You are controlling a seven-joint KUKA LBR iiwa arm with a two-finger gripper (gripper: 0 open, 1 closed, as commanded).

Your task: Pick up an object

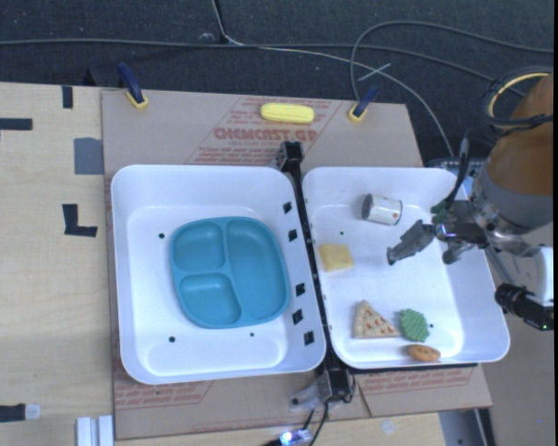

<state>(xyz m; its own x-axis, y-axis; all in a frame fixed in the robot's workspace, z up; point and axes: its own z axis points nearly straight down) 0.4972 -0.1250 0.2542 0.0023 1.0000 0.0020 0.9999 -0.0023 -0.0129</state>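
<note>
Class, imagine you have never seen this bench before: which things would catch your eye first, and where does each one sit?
The blue divided plate stands out most, lying in the middle of the left bin. Next comes the grey arm with its gripper reaching from the right over the right bin, where a pizza slice, a green piece and a small can lie scattered. A yellow object rests on the cardboard behind the bins.

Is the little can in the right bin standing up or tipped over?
Tipped over: the can lies on its side on the bin floor, round end facing left.
</note>
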